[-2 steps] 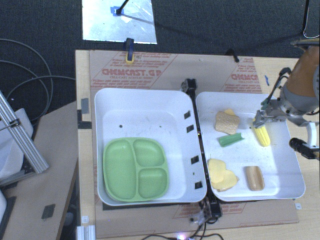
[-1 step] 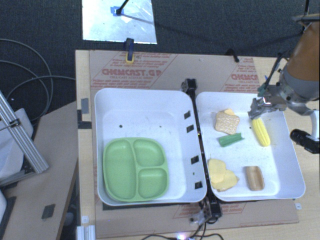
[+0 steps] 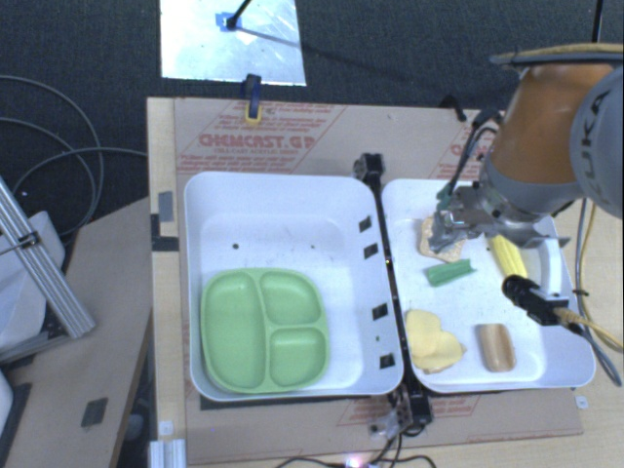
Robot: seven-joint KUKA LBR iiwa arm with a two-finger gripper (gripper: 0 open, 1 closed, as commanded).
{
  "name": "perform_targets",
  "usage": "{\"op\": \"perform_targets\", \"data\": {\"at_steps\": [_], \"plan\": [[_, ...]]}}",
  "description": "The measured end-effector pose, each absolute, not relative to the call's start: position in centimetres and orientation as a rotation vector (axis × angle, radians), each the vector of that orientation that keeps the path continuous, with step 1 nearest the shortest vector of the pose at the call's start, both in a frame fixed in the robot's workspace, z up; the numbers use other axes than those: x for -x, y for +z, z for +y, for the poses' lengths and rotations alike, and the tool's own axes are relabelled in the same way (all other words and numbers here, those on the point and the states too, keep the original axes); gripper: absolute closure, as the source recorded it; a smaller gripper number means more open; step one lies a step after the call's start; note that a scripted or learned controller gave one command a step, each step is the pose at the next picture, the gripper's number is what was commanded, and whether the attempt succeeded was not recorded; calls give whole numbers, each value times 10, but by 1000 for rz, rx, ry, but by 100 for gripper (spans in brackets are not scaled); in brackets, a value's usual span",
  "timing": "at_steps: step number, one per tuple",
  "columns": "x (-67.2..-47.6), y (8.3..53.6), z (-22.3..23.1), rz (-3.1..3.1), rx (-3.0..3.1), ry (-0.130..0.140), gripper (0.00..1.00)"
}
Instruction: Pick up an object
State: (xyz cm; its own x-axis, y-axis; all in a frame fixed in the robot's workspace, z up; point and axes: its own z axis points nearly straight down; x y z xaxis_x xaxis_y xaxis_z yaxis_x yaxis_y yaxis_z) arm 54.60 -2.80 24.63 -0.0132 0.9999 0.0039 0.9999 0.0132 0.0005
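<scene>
The gripper sits low in the right bin, directly over a tan cracker-like piece near the bin's upper left — its tips appear to touch it. Whether the jaws are spread or closed I cannot tell (the wrist hides them). A green stick lies just below — apart.

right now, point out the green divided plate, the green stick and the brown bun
green divided plate (image 3: pixel 263 331), camera view, centre ridge
green stick (image 3: pixel 448 273), camera view, its middle
brown bun (image 3: pixel 495 347), camera view, top surface
</scene>
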Motion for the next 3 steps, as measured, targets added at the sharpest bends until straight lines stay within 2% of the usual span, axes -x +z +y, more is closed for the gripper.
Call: {"op": "perform_targets", "data": {"at_steps": [1, 2, 3], "plan": [[-553, 223, -47, -2221, 2222, 0, 100], [-504, 260, -4, -2230, 2212, -4, 100], [-487, 320, 36, -2235, 2213, -12, 100]]}}
